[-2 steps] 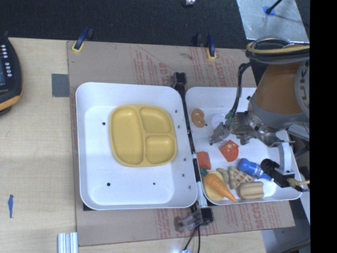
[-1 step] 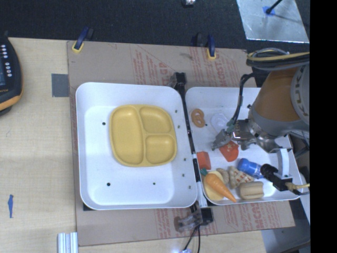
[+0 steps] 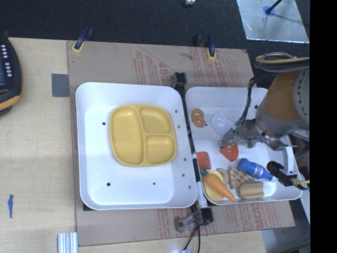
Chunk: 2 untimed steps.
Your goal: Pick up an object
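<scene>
tool (image 3: 230, 139) above red piece (image 3: 229, 152), grip unclear; pretzel (image 3: 198, 117), blue bottle (image 3: 255, 169), carrot (image 3: 218, 186) nearby.

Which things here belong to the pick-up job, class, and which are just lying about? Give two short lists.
Part of the job: gripper; red piece just below it; pretzel; clear cup; blue bottle; carrot; right bin.

Lying about: yellow divided tray in the left bin; blue clamps; handheld controller.
</scene>
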Each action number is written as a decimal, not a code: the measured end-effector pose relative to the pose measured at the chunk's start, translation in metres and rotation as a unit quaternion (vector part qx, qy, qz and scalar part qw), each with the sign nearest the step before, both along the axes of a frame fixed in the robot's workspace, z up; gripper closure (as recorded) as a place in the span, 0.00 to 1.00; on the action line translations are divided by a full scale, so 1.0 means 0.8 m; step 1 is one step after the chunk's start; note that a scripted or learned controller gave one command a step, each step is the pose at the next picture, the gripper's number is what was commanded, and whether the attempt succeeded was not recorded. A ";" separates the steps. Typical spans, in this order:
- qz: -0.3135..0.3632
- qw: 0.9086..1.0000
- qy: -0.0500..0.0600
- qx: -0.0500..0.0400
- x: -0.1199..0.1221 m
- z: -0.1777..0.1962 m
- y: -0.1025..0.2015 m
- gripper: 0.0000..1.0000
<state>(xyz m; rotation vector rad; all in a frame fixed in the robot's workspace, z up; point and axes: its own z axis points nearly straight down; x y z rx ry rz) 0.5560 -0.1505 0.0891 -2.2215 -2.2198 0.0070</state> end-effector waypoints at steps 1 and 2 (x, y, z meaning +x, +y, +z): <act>0.005 1.000 0.001 0.003 -0.023 0.003 0.073 0.00; 0.003 1.000 0.001 0.002 -0.022 0.016 0.068 1.00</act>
